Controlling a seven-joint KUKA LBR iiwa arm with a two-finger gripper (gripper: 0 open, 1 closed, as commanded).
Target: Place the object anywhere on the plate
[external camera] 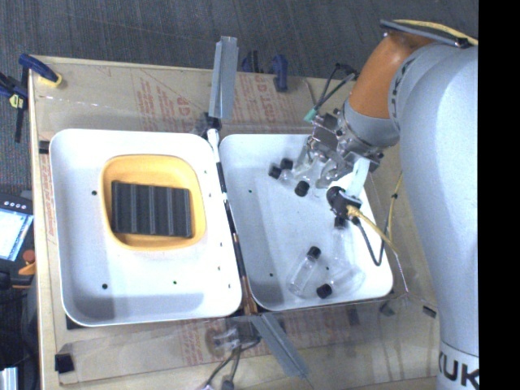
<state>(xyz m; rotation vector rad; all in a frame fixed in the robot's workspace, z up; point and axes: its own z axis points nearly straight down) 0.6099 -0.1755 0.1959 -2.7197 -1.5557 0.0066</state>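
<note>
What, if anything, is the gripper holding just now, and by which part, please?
It cannot be told: the gripper hangs among small clear, black-capped bottles in the right white bin.

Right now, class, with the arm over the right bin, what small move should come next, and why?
Probably lower the hand onto the clear plastic bottle with a black cap beneath it. The bottle lies on the floor of the right white bin, while the yellow-rimmed plate with a dark ribbed centre waits in the left white bin.

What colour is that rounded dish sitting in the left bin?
The rounded plate has a yellow-orange rim around a dark grey ribbed centre, seen in the overhead camera view.
</note>
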